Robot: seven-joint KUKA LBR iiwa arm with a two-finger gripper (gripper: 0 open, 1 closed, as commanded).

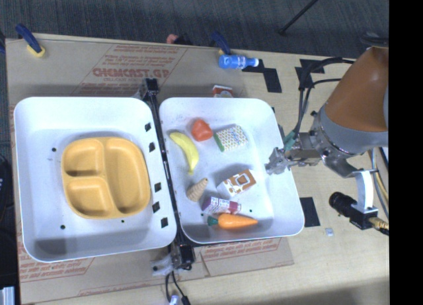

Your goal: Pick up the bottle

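A small bottle (221, 204) with a purple and white label lies on its side in the right bin (281, 194), near the front, just above an orange carrot (232, 221). My gripper (275, 163) hovers at the bin's right wall, to the right of the bottle and a little further back, with nothing seen in it. The grey arm with its orange band (357, 98) comes in from the right.
The right bin also holds a banana (186, 150), a red fruit (201, 130), a checked carton (230, 137), a cone (196, 189) and a small brown box (237, 182). A yellow divided tray (106, 175) lies in the left bin (26, 165). A blue bottle-like object (236, 62) lies on the bench behind the bins.
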